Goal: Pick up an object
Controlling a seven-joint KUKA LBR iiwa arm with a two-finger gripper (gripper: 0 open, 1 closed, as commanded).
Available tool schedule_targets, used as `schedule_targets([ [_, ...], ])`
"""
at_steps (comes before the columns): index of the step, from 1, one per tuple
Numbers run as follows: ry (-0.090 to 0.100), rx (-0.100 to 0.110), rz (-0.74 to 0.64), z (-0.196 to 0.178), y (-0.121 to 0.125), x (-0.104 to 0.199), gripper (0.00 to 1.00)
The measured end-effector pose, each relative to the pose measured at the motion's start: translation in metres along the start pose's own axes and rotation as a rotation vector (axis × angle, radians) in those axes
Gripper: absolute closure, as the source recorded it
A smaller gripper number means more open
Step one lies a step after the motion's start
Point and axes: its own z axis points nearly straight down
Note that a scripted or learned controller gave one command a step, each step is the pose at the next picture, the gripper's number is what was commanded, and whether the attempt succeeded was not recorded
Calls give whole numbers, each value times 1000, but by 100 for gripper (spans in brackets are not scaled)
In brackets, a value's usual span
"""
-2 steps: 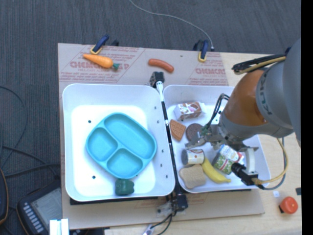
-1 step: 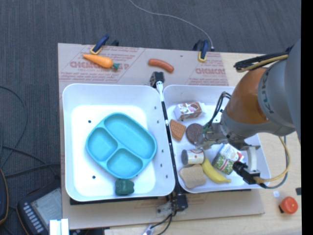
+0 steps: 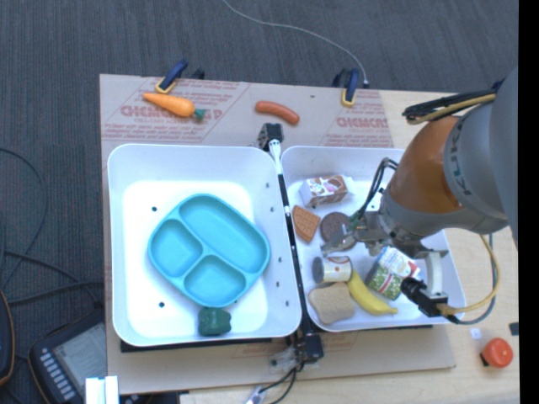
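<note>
A cardboard-topped counter (image 3: 126, 91) carries two shallow white bins side by side; the grey arm with its orange band (image 3: 425, 171) reaches in from the right and hangs over the right bin (image 3: 455, 289); the left bin (image 3: 122, 225) holds a blue divided plate (image 3: 209, 249) and, near its front edge, a small dark green item (image 3: 215, 321).

The right bin holds the candidates for picking, clustered together: a packaged brown snack (image 3: 326, 189) at the back; a waffle-like wedge (image 3: 306, 223) at the left; a round brown disc (image 3: 333, 225); a small cup-like container (image 3: 334, 268); a bread roll (image 3: 331, 304) at the front; a banana (image 3: 370, 295) just beside it; a green and white packet (image 3: 389, 274) touching the banana.

The tool (image 3: 360, 232) sits low in the middle of this cluster, just beside the brown disc; whether it is spread or closed, and whether it has hold of anything, cannot be told from this angle.

Behind the bins lie a toy carrot (image 3: 171, 104) and a sausage (image 3: 277, 112), both on the counter; an orange item (image 3: 497, 353) rests at the far right.

The step in hand seems to be the descent onto a chosen object; the next move calls for a firm closing on one item and a straight lift clear of its crowded neighbours.
</note>
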Motion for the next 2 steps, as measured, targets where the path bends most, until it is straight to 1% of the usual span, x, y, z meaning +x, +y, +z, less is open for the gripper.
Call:
schedule_targets([
  [1, 1, 8, 1, 20, 6, 11, 0],
  [2, 1, 3, 2, 10, 7, 10, 100],
])
